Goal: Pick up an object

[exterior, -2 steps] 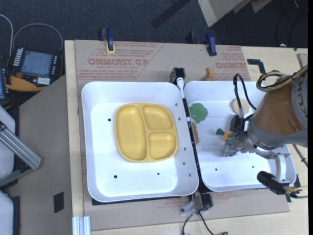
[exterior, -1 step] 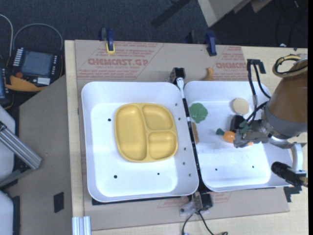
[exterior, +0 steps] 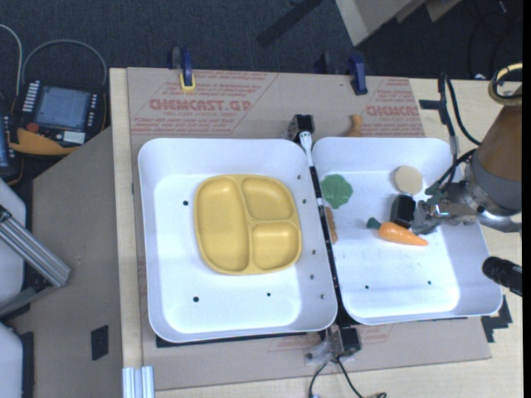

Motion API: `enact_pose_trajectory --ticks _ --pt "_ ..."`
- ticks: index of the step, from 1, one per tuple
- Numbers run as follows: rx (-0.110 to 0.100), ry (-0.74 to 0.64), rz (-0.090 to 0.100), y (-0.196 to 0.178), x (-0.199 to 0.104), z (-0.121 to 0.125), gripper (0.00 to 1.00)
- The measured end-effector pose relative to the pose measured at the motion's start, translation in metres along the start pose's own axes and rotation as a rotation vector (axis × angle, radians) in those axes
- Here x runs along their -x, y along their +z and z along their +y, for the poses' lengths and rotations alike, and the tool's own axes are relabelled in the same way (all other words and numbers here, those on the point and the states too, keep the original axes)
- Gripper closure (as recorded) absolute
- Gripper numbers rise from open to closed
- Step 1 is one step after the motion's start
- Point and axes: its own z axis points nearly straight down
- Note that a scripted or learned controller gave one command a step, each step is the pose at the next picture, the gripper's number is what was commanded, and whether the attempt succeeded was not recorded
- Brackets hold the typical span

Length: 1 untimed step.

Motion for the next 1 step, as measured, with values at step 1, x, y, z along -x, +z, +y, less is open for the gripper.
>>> enact_pose_trajectory --ticks 1 --pt "-0.004 0.001 0.001 -0.0081 0.0001 0.0008 1.00"
